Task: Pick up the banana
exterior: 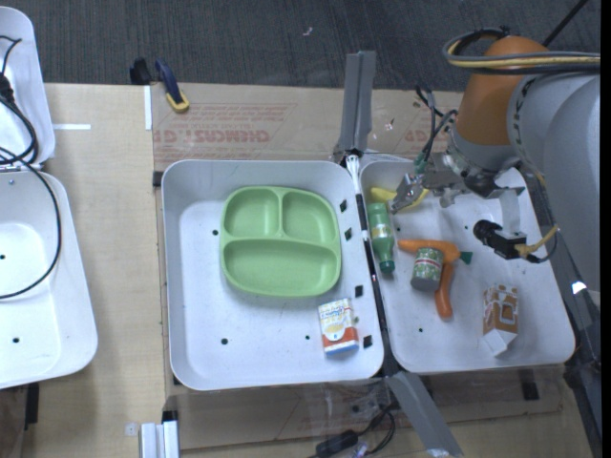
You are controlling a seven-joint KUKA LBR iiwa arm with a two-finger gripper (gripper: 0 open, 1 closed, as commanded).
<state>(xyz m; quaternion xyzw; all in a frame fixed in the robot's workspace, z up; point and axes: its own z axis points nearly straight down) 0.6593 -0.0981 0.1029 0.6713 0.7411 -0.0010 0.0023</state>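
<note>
The banana (383, 195) lies at about ten o'clock in the right bin (535, 351), just above the green bottle (382, 239). The gripper (409, 197) sits at the banana's right end, fingers apparently spread. Probably light, smooth and curved: best pinched across its middle.

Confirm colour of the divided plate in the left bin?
Light green plate, clearest in the camera view.

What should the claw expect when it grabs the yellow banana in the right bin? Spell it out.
The yellow curved banana lies near the bin's back left corner beside the green bottle, so it may pivot or slide against that when nudged. It looks small and probably light, with smooth, likely slippery skin. The claw sits close by.
</note>
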